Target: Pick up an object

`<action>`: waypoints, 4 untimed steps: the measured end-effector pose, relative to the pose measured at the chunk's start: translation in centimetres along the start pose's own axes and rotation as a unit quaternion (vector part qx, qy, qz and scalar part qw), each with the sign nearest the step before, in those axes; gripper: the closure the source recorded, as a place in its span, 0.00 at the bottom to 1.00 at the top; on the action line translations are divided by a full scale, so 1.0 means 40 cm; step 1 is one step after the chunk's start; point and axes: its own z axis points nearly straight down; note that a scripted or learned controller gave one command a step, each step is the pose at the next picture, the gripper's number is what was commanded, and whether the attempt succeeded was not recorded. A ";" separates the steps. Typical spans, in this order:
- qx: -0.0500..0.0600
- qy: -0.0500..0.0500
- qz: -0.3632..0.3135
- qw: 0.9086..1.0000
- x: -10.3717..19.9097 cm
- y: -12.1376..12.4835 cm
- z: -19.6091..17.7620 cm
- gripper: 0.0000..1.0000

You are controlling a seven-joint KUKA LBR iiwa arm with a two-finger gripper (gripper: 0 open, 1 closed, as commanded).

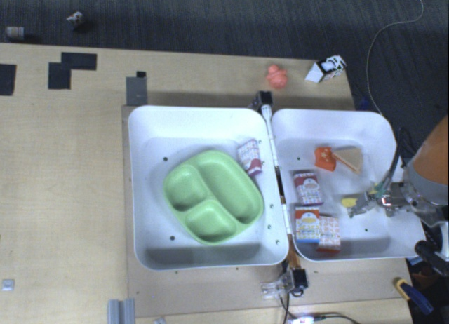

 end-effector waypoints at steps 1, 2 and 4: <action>-0.004 -0.001 0.000 1.000 -0.001 0.007 -0.031 1.00; -0.004 -0.001 -0.001 1.000 -0.001 0.007 -0.030 0.00; -0.006 -0.002 -0.001 1.000 0.000 0.011 -0.057 0.00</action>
